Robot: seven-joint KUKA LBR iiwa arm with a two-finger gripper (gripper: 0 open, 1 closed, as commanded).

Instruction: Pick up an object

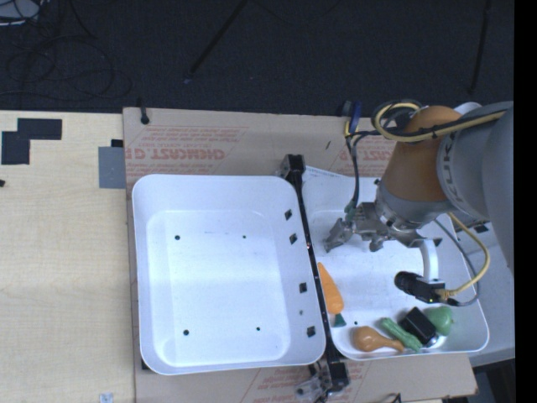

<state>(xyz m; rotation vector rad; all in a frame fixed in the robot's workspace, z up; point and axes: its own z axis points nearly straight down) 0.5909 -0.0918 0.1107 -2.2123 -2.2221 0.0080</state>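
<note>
carrot [331,290], the orange toy against the right bin's [470,342] left wall, looks light, stiff and slick to me; i'd take it across its thick middle, though the wall crowds one side. gripper [356,230] hangs above it over bare floor, nothing between its fingers; their spread i cannot tell.

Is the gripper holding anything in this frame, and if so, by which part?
Nothing is held. The gripper hangs over bare floor of the right bin, jaws apart with nothing between them. The orange carrot lies apart, nearer the bin's front.
</note>
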